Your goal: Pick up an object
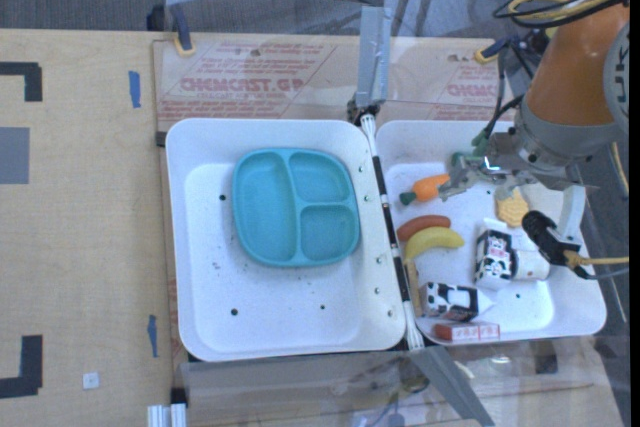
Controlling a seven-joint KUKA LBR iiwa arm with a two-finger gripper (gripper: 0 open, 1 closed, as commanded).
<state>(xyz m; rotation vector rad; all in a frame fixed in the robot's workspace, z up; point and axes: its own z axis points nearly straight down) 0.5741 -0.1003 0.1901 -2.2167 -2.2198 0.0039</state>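
In the right bin (580, 310) lie several small items. An orange carrot (430, 187) is at the upper left, with a red sausage (424, 224) and a yellow banana (433, 240) below it. A cow-patterned carton (494, 255) stands in the middle, and a second cow-patterned item (448, 298) lies near the front. A yellow waffle-like piece (513, 208) sits under the arm. My gripper (468, 169) hangs low over the bin's upper part, just right of the carrot, and I see nothing held in it.
The left bin (200, 295) holds a teal divided plate (297, 206). A red and white packet (468, 331) lies at the right bin's front edge. A ridge (385, 215) separates the bins. The arm's orange band (575, 65) looms over the right bin's back right.
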